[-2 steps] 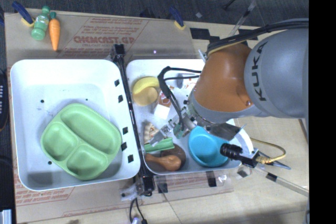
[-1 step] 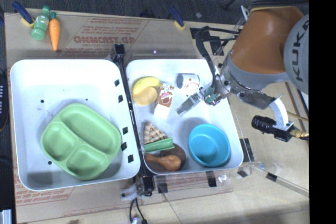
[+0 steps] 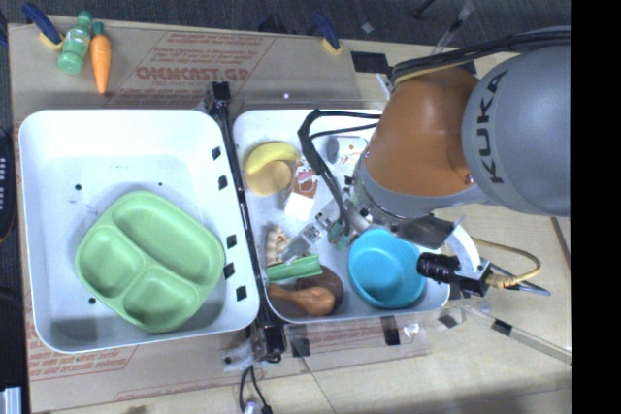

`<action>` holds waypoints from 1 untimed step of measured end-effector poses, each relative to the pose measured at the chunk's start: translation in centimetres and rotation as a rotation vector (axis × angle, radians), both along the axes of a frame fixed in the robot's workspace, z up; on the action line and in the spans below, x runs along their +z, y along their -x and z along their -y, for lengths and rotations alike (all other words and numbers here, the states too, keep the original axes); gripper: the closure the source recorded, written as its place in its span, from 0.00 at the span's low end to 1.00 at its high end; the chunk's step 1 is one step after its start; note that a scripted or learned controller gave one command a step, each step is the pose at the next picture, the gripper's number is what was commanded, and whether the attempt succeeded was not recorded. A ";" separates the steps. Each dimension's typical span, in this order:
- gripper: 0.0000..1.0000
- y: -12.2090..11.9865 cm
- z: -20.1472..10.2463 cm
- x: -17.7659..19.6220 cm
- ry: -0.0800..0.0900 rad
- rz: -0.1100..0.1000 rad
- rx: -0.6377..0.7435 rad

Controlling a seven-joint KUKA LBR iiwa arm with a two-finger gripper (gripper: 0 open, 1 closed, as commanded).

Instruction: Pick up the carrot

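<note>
The carrot point(image 3: 101, 61) lies outside both bins, on the cardboard point(image 3: 194, 63) at the far left, beside a green bottle point(image 3: 75, 46). It looks like light, hard, smooth plastic, tapering to a point; I'd grip its thick upper half. My gripper's state I cannot tell.

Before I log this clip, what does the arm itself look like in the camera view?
The arm is a bulky, rounded grey body with KUKA printed in black letters along it. A wide orange band sits above the wrist. Black cables loop from the wrist area over the right bin, and a thinner yellow cable curls out near a black fitting at the lower right.
</note>
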State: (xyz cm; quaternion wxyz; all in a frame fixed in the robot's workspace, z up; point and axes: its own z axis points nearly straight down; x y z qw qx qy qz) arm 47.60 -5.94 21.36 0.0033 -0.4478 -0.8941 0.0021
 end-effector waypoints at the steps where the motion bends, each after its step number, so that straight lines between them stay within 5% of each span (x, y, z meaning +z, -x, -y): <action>1: 0.00 -1.9 4.5 8.1 0.004 0.010 0.120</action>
